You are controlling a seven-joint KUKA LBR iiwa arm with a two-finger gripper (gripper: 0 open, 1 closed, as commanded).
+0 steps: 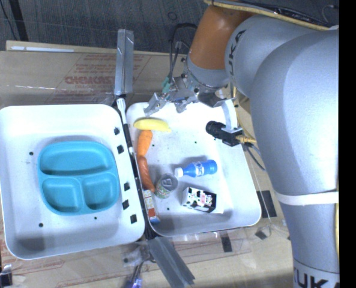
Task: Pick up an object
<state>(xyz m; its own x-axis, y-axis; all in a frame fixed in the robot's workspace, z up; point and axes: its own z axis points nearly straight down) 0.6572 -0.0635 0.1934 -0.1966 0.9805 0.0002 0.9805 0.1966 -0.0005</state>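
In the right-hand bin (pixel 241 212), a cluster of small objects lies toward its left and middle: a yellow banana (pixel 152 125) near the far left corner, an orange carrot (pixel 144 143) just below it and running down along the bin's left wall, a reddish sausage-shaped piece (pixel 144 173) continuing that line, a small round can (pixel 165 185) beside the lower end of that piece, a blue and white bottle (pixel 197 169) lying on its side just right of the can, and a black and white patterned carton (pixel 200 199) nearer the front edge. The hand (pixel 159 101) hangs at the far left corner of this bin, at the end of the grey arm (pixel 286 77) with its orange band (pixel 211 38), which comes in from the right and covers much of that side. The hand's metal fingers point toward the bin's rim just above the banana, and nothing can be seen between them; how far apart they stand cannot be told from this angle. The banana is the nearest object, just below the fingertips, with the carrot next; the bottle, can and carton lie well apart from the hand, toward the front. A black cable fitting (pixel 223 132) juts out over the bin's right part. The left bin (pixel 9 161) holds a blue divided tray (pixel 78 174) with three compartments. Both bins rest on the table (pixel 45 71), covered with brown cardboard.
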